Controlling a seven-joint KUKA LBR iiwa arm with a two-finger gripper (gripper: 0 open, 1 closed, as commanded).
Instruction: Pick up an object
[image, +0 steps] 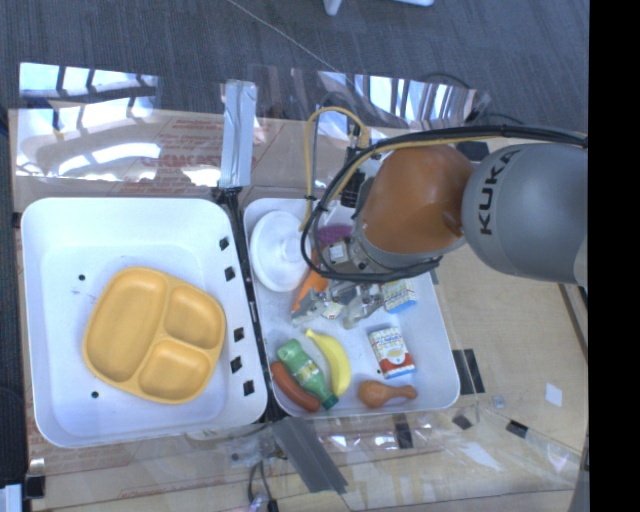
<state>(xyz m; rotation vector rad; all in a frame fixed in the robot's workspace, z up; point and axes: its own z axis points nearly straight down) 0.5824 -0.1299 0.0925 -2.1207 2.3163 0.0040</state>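
The claw (345, 300) is hanging low in the right bin (440, 345) (whether released or clenched, I cannot tell), a carrot (308, 290) lying just left, a banana (333, 360) and carton (391, 352) sitting just below

Arm (480, 215) over toy-filled right bin (440, 345)
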